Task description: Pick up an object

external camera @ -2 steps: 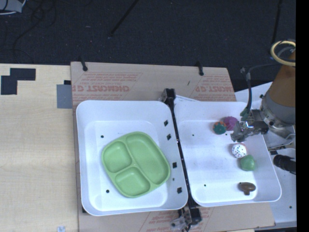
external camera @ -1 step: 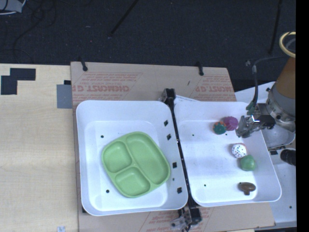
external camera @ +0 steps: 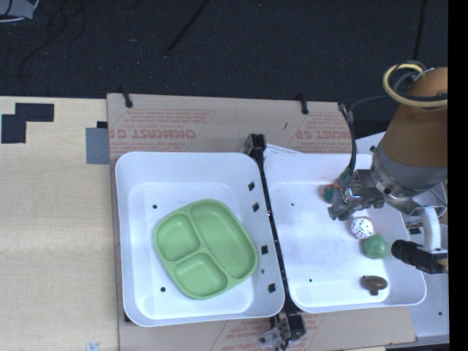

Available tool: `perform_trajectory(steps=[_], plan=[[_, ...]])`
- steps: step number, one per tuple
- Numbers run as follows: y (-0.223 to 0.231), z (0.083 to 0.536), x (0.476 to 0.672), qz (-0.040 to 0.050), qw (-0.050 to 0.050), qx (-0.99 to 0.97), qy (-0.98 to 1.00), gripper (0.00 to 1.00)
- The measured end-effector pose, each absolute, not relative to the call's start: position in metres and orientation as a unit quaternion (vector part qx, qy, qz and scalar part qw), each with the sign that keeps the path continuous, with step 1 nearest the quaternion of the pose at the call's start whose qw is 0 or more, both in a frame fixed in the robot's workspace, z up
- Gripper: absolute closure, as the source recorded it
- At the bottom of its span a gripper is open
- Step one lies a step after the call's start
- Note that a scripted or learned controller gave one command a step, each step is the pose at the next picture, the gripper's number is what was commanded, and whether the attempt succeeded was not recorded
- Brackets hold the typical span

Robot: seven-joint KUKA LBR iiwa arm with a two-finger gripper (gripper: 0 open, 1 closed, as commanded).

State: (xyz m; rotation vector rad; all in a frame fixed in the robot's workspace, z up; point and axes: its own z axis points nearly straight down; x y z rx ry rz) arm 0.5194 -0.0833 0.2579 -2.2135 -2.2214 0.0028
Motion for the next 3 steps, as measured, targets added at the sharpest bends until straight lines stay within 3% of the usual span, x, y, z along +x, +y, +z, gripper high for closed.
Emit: perform_trajectory(steps=[2,3], plan=[[0.024,0.259,0.498,0.0010,0.003,-0.705,-0.709,1.00],[0.077,0.235,0.489,0.0022,0.003,-0.705,-0.709,1.00]])
